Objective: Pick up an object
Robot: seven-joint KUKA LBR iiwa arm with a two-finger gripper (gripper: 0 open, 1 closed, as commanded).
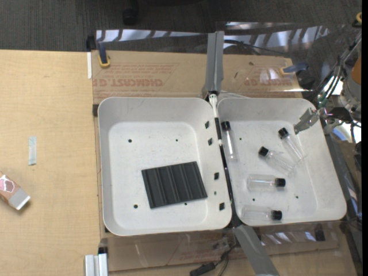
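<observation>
The cardboard sheet (172, 76) behind the bins bears red print, upside down, reading roughly "CHEMCAST GP".

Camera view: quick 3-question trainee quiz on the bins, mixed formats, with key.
1. True or false: the ribbed black pad lies in the right bin.
2. How many clear vials with black caps lie in the right bin? A) three B) five C) eight
3. Fill in: the end effector is above the right bin's ____ corner in this view (upper right / lower left).

Key:
1. False. The pad lies in the left bin.
2. B. One vial lies along the divider; four more are spread across the bin floor.
3. Upper right.
</observation>
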